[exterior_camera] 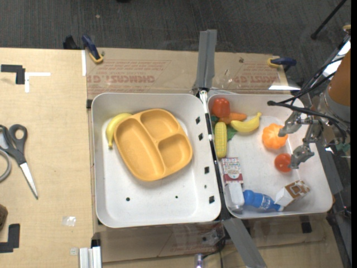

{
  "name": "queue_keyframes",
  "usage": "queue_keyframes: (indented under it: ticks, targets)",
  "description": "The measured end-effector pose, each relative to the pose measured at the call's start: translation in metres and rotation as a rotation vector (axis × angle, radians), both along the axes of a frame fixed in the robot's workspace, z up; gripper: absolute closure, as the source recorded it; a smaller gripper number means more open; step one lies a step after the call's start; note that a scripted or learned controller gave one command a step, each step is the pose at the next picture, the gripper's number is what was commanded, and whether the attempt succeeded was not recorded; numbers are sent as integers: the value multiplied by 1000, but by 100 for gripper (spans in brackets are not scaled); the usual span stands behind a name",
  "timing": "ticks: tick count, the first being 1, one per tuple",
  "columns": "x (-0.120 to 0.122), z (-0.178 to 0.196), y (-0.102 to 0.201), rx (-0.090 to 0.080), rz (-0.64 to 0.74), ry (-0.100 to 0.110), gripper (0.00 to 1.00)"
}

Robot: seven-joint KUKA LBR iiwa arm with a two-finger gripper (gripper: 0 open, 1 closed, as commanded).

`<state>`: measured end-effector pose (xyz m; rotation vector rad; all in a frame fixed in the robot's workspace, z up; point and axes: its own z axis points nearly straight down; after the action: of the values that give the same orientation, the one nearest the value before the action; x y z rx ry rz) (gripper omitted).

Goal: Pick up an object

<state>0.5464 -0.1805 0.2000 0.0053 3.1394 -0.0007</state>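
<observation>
Over the right bin [321, 205], near its right wall: the gripper [297, 141], two grey fingers spread apart, nothing between them. Upper finger [290, 125] just right of the orange [274, 137], overlapping its edge in this view; lower finger [302, 153] just right of the small red ball [283, 162]; actual contact with either impossible to tell from this slant. Behind the fingers, dark cables and the grey arm [334, 121] reaching in from the right. Further into the same bin: a small brown-and-white carton [295, 191] lying tilted below the red ball, touching the cap end of a blue bottle [261, 201] laid flat along the front wall. Left of the bottle, a red-and-white packet [231, 171] against the dividing wall, with an ear of corn [221, 139] standing lengthwise above it. At the back corner, a red tomato [221, 106], an orange carrot [236, 116] poking out beside it, and a small banana [247, 124] curving towards the orange. In the left bin [145, 214]: a yellow divided plate [153, 143], tilted, with another banana [116, 127] tucked along its upper left rim. Out on the wooden bench [44, 149], well apart from both bins, a pair of scissors [21, 155].
</observation>
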Motion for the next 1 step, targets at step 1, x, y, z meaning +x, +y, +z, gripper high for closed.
queue_keyframes:
  ticks: [1]
  targets:
    - [33,-107,5,-1,-8,-2,0]
